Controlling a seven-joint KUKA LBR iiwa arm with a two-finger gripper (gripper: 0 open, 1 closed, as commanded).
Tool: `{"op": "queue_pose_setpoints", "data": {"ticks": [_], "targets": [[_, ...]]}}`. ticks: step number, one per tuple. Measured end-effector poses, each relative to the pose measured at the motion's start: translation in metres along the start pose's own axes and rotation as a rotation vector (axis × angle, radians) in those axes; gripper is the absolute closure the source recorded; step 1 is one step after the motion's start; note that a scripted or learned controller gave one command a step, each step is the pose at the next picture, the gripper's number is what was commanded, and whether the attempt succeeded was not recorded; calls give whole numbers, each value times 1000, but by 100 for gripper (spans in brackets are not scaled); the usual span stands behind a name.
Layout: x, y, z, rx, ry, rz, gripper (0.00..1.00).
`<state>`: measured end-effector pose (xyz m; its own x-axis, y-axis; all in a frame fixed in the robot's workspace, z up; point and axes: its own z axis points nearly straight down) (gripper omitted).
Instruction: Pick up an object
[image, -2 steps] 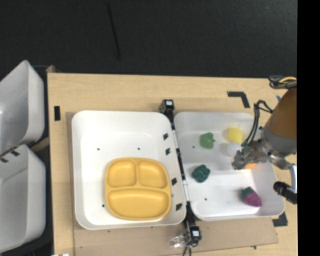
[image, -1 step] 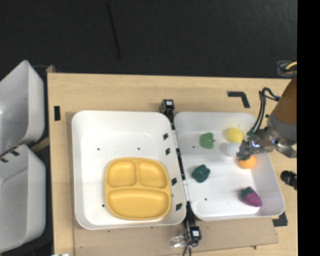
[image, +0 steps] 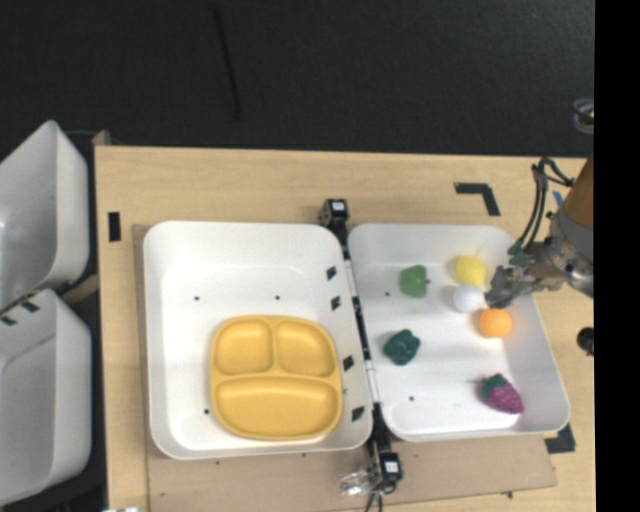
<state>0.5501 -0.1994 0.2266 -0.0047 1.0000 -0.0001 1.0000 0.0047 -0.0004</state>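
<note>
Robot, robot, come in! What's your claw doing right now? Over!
Gripper low in right bin, holding nothing seen. Beside white ball, orange ball, yellow toy. Balls crowd together.

Grey arm reaching in from the right, end effector (image: 503, 287) lowered, its detail perhaps blurred

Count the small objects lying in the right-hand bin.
6: a light green one toward the back, a yellow one, a white ball, an orange ball by the tool, a dark green one, a purple one. The arm may hide more.
</note>
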Motion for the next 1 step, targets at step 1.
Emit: {"op": "queue_pose_setpoints", "data": {"ticks": [1], "targets": [[54, -8, -7, 3, 2, -3, 100]]}}
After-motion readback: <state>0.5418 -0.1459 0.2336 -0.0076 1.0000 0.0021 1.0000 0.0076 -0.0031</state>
